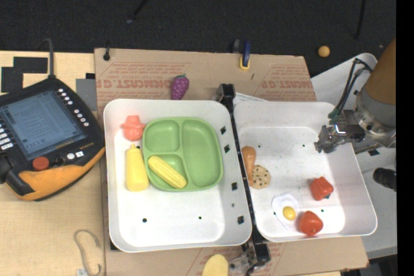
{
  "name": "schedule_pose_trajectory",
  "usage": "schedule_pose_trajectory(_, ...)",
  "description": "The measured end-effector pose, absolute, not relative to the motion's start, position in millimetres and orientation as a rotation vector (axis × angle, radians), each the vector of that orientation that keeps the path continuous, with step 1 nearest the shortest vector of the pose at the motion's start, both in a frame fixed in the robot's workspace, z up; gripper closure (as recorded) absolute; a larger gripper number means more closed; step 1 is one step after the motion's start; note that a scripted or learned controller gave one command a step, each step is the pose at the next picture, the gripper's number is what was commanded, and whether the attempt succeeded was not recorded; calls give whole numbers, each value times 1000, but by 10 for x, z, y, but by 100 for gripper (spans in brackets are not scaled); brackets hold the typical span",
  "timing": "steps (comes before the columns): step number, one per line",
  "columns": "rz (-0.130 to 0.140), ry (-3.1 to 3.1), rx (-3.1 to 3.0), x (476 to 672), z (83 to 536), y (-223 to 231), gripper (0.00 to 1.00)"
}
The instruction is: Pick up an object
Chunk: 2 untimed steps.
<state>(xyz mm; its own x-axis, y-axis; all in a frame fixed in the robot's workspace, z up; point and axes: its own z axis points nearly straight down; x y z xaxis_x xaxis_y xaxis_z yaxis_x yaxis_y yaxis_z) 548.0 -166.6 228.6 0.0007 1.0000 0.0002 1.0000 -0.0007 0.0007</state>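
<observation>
Here hand (325, 141) above right bin (362, 191) rim.

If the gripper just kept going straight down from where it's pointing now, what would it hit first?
Most likely bare floor of the right bin. The gripper hangs over the bin's upper right part, with nothing under it. The nearest item, a red pepper, lies closer to the camera, though depth is hard to judge from this slanted view.

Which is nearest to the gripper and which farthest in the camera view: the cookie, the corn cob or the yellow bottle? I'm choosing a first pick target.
1. Cookie, in the right bin, the same bin that the gripper hangs above.
2. Corn cob, on the green plate in the left bin.
3. Yellow bottle, left of that plate, farthest.
</observation>
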Motion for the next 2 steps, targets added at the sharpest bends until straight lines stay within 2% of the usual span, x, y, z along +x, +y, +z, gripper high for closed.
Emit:
schedule_pose_trajectory(1, 1, 2227, 2219, 5617, 2309, -1247, 100)
schedule_pose_trajectory(2, 0, 2226, 2219, 5902, 2214, -768, 100)
